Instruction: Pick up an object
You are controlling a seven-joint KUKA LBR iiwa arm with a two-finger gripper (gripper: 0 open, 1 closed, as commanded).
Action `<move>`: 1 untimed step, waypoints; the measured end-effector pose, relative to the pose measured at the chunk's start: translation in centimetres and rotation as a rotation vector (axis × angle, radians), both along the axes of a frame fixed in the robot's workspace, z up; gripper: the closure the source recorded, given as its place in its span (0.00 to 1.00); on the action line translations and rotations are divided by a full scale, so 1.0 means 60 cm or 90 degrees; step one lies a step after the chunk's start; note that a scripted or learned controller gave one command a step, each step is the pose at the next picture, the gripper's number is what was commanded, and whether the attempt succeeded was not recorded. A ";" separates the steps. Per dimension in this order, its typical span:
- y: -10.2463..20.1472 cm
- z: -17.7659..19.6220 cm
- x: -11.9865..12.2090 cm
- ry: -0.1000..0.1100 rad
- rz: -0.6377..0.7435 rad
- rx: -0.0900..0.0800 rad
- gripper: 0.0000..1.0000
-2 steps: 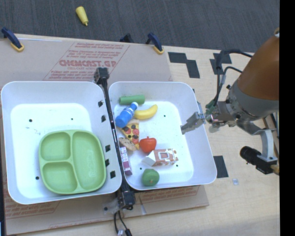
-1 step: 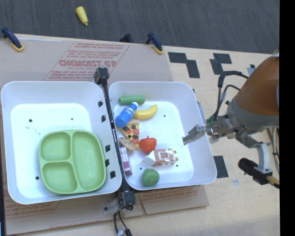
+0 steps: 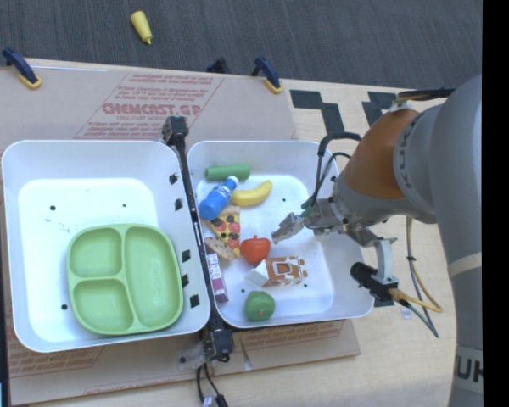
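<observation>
The right bin [image 3: 343, 299] holds several small items: a green cucumber [image 3: 227, 173], a blue bottle [image 3: 214, 200], a banana [image 3: 251, 195], a pizza slice [image 3: 228, 225], a red tomato [image 3: 255, 249], an orange-and-white card [image 3: 286, 270] and a green lime [image 3: 259, 305]. My gripper [image 3: 290, 226] hangs low in this bin, right of the tomato and just above the card. It points left toward the pile. Nothing shows in its grasp.
The left bin [image 3: 34, 168] carries a green divided plate [image 3: 125, 278]. A black divider clip [image 3: 176, 128] sits between the bins. A thin dark bar [image 3: 216, 280] lies by the right bin's left wall. A yellow object [image 3: 141, 26] rests on the floor beyond the bench.
</observation>
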State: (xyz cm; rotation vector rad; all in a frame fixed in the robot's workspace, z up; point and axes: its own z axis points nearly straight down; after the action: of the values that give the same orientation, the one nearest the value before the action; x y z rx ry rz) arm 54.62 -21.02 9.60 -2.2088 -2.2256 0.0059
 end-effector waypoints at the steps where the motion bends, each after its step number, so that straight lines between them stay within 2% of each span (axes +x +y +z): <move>1: 0.097 -0.007 0.059 -0.003 0.001 -0.001 0.00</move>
State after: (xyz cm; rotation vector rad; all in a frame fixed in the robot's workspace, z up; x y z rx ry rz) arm 58.14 -15.21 9.17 -2.2100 -2.2302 0.0034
